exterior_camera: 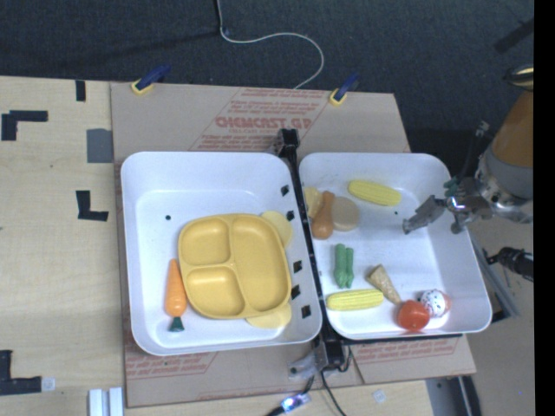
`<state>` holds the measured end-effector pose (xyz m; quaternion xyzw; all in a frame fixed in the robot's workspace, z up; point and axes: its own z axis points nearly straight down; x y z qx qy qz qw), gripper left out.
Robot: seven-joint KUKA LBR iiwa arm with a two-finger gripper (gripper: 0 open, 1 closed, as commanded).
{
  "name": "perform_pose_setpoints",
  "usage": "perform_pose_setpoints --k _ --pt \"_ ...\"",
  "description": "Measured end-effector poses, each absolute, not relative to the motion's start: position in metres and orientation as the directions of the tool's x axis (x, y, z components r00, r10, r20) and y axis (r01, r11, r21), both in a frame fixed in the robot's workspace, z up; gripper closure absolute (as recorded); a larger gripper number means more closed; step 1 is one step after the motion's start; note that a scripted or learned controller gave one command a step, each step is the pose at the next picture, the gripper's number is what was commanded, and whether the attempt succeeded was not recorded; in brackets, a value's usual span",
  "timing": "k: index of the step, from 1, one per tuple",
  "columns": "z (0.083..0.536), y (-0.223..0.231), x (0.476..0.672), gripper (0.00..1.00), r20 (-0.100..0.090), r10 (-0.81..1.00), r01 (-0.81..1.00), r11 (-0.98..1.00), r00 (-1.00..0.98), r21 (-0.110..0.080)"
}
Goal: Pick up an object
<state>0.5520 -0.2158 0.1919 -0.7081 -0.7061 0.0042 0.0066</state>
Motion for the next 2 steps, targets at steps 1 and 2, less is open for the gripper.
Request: perform_pose_setpoints --k 1,2 --pt "0.2 -0.215 0.555 0.0 0.0 1.0 1.0 0.001 -0.001 -0.002" --pt "0.151 -0.206 0.556 0.0 0.001 1.0 1.0 0.001 -0.001 -0.006"
